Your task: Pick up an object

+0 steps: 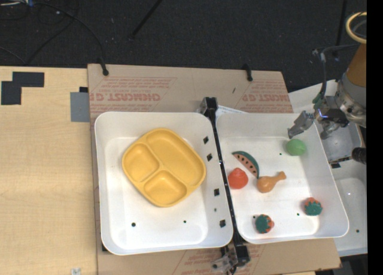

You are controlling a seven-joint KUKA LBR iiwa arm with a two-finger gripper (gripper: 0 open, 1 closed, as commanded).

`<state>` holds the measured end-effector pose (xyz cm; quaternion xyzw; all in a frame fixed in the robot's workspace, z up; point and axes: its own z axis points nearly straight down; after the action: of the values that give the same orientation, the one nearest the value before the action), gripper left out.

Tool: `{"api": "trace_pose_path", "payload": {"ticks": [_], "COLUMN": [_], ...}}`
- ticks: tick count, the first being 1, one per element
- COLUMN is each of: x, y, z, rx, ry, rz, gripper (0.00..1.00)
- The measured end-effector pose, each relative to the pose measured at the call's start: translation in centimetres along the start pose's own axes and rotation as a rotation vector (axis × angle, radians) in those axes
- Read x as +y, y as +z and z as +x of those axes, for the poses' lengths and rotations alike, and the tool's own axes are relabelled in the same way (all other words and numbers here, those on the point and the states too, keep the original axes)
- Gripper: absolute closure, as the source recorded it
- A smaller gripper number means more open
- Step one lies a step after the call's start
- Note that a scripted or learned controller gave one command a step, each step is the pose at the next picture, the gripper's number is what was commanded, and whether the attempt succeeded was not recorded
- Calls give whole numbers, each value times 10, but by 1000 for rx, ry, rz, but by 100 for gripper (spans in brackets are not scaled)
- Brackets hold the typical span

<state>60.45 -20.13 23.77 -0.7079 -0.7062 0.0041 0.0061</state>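
Note:
My gripper (315,126) hovers over the far right corner of the right bin (281,125), its two fingers spread open with nothing between them. A green ball (295,147) lies just below its left finger (298,126), apart from it. Further into the bin lie a watermelon slice (246,161), a red tomato (237,178) and an orange drumstick (270,181). Near the front edge sit a red and green strawberry (312,206) and another green and red toy (264,223).
The left bin (114,208) holds a yellow compartment plate (163,166). A black divider (219,169) runs between the two bins. The arm's grey body and orange band (358,70) stand at the right edge, above the bin's right wall.

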Motion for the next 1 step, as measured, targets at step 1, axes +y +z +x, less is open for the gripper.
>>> {"api": "trace_pose_path", "payload": {"ticks": [1], "x": [3], "y": [-8], "z": [0], "rx": [-3], "ry": [-3], "rz": [-13], "gripper": [0]}}
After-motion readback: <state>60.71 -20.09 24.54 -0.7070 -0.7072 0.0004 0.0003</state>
